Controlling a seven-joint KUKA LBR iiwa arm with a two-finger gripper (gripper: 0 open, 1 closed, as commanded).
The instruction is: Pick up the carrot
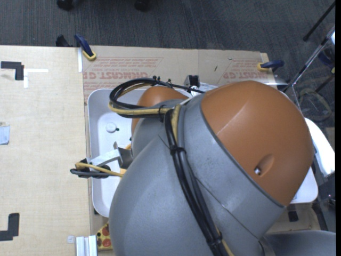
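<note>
Closest to the lens, the arm [213, 196] w/ its orange band [256, 132] hangs over nearly all of the left bin [95, 143] and hides most of its floor. Below it, close to the bin's left wall, the gripper [126, 156] sits low. Whether the claw is apart or together, can't tell. Carrot: can't place it. It's prob. somewhere under the arm's bulk, but that's a guess. The bare strip of bin floor holds one small white round thing [111, 127], apart from the gripper and toward the far wall. Right bin [321, 143]: a sliver of white past the band, contents hidden. An orange-red scrap [104, 236] lies outside the left bin at the near edge, too small to call.

Risks:
- The gripper is so near the wall it could scrape or catch the rim on a descent or lift.
- If the carrot sits off to one side, the close lands on nothing or nudges it away.
- A tapered veg may roll or slip out.

Farther back is cardboard [176, 65] held by clamps [85, 48], then dark floor.
</note>
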